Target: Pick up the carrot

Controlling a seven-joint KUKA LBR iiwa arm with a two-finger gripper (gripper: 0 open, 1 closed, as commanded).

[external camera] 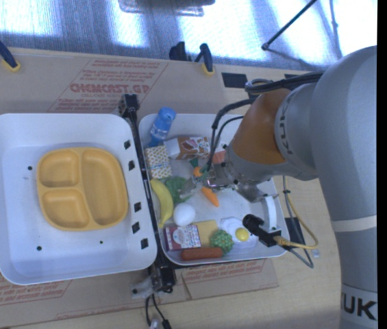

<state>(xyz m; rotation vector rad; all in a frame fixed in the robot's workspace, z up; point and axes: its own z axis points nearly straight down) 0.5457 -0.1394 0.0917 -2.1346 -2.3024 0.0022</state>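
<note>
The carrot [209,196] is a small orange piece lying in the middle of the right bin [273,219], pointing down and to the right. My gripper [211,181] hangs right over the carrot's upper end, under the orange wrist band. Whether it touches the carrot is hidden by the gripper body. A second small orange bit [196,172] shows just left of the gripper.
Around the carrot lie a banana [162,201], a green item [177,187], a white egg [184,214], a fried egg [235,232], a sausage [203,253], a snack box [193,146] and a blue bottle [162,124]. The left bin [1,184] holds a yellow divided plate [82,187].
</note>
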